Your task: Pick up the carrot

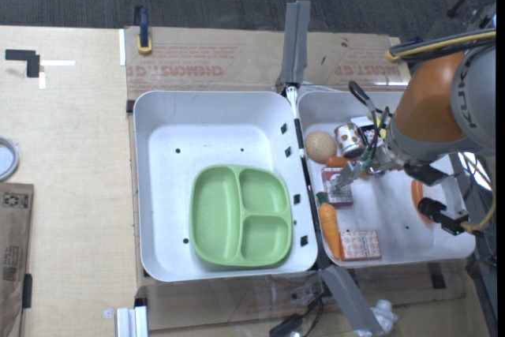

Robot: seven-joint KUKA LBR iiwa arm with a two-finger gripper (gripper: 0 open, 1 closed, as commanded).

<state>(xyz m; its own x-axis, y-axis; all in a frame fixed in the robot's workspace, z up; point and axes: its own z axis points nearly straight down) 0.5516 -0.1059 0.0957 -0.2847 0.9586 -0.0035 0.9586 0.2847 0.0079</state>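
Observation:
The carrot [330,228] is orange with a small green top. It lies along the left wall of the right bin [410,237], near the front, pointing toward the front edge. My gripper [344,178] hangs low over the middle of that bin, just behind and to the right of the carrot's green end, above a small red and white packet [339,196]. It is apart from the carrot. The grey and orange arm [430,102] covers the bin's back right part.
Around the gripper are a tan round item [319,146], a small can [349,140], a red piece [334,162], a flat printed box [360,245] at the front and an orange item [417,192] at right. A green divided plate [241,215] sits in the left bin [158,170].

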